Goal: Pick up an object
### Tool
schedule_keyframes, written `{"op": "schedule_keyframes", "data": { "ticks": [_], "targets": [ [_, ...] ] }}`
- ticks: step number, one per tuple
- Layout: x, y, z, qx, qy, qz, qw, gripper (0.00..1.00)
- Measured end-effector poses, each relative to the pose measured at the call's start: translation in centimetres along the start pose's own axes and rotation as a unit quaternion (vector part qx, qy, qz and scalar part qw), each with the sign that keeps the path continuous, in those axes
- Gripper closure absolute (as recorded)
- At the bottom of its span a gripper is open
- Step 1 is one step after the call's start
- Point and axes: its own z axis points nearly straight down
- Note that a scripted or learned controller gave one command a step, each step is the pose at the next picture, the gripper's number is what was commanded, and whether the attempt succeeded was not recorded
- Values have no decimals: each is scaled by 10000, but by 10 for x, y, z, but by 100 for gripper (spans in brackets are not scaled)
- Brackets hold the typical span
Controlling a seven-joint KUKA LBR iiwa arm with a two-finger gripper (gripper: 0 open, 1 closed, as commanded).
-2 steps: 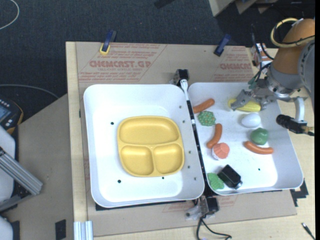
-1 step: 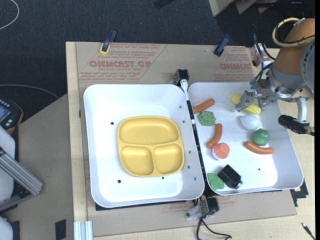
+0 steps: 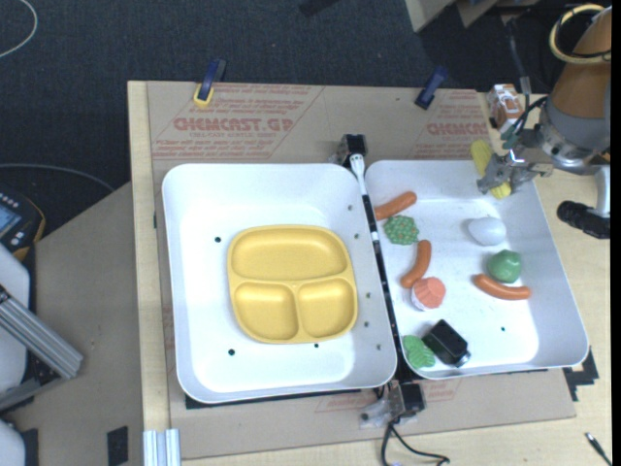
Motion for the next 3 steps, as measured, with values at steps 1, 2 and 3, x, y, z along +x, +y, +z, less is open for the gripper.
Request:
{"op": "schedule_keyframes", "data": {
  "ticks": [1, 2, 3],
  "targets": [
    [8, 0, -48, -21, -2, 2, 10000, 100],
    [8, 2, -87, -23, -2, 5, 10000, 100],
    [63, -7, -97, 21, 22, -15, 10000, 100]
  ]
}}
